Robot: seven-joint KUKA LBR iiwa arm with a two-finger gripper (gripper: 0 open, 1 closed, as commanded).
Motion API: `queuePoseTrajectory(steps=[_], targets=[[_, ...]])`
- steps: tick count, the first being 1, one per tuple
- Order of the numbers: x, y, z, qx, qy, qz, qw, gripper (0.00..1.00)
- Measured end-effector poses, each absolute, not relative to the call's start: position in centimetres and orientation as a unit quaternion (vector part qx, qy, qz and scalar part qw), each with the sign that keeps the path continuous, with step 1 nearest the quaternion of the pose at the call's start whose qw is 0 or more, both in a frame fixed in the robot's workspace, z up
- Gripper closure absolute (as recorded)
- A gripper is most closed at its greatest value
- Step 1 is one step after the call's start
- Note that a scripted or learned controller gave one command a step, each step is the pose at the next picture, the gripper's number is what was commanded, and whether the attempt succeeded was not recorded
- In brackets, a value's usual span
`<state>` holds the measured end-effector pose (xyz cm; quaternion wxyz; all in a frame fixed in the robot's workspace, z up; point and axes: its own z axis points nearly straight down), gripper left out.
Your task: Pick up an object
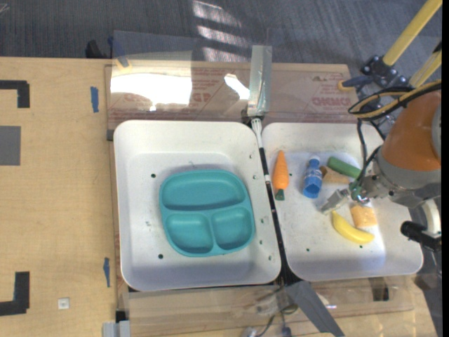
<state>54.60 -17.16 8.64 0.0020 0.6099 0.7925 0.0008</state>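
- wood-coloured counter [49, 209] carries two shallow white bins side by side, with clear sheeting behind them.
- left bin [133, 146] holds a teal divided tray [205, 211] with three compartments, lying flat near its middle.
- right bin [400, 258] holds the small items, with the grey arm and its orange band [414, 135] reaching in from the right.
- pincer [359, 192] sits low over the bin's right part, just above a yellow banana [351, 229] and an orange block [364, 217]; i cannot tell how far it is open or whether it has hold of anything.
- orange carrot [280, 170] lies by the bin's left wall.
- blue bottle [312, 177] lies near the carrot.
- green piece [343, 166] lies beside the bottle.
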Motion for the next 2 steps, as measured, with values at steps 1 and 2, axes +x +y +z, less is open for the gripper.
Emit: queuePoseTrajectory(steps=[1,2], targets=[[64.33,-15.05,8.55,0.540,0.841,0.0008,0.003,0.00],[64.58,-14.97,9.54,0.539,0.842,0.0019,0.004,1.00]])
